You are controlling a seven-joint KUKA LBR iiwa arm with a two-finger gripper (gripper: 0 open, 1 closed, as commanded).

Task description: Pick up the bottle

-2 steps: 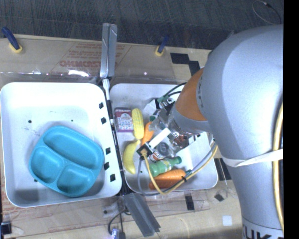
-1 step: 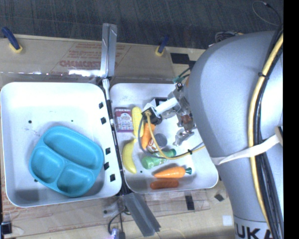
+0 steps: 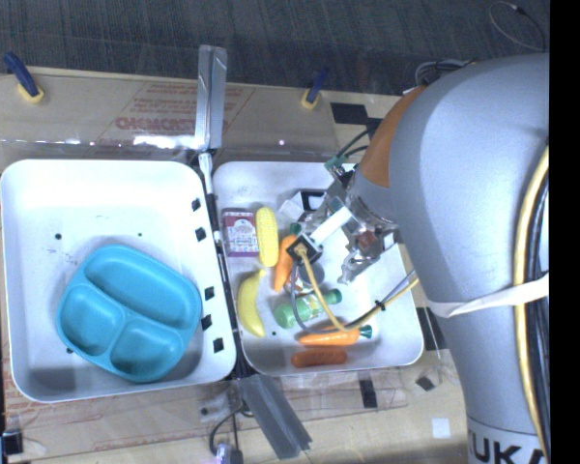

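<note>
The gripper [image 3: 358, 259] hangs low in the right bin [image 3: 261, 184], at two o'clock from the green bottle [image 3: 307, 309], probably lining up a grasp; whether its jaws are spread, I cannot tell.

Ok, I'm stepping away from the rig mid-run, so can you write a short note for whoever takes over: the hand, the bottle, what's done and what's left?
Hand: low in the right bin, just right of the toy-food pile. I can't tell whether it is open or shut.
Bottle: greenish, lying in the right bin between the banana and the carrot, to the lower left of the hand in the camera view.
Done: the arm is at the correct bin, close to the bottle.
Left: grasp the bottle and lift it. It is not yet picked up.
Left bin: it holds a blue divided plate, which is not part of the job.
</note>
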